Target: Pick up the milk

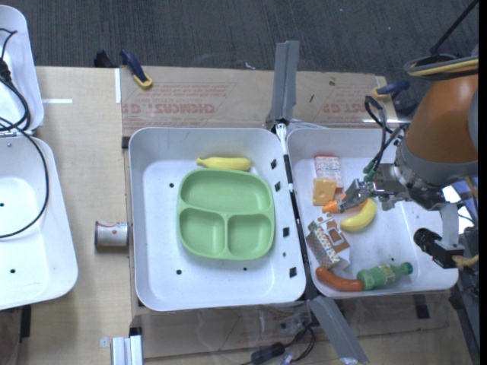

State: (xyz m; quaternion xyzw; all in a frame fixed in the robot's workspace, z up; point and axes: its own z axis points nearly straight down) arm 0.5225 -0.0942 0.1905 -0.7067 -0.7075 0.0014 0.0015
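Nearest me, the hot dog (338,280) lies by the milk (328,239). My jaws (351,198) hover above, grip state unclear, seemingly lining up a descent.

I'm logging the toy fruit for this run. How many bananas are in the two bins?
2. One banana lies in the left bin, just behind the green tray. The other banana is in the right bin, beside the gripper.

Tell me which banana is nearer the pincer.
The banana in the right bin, lying just under the pincer. The other banana sits in the left bin, above the green plate.
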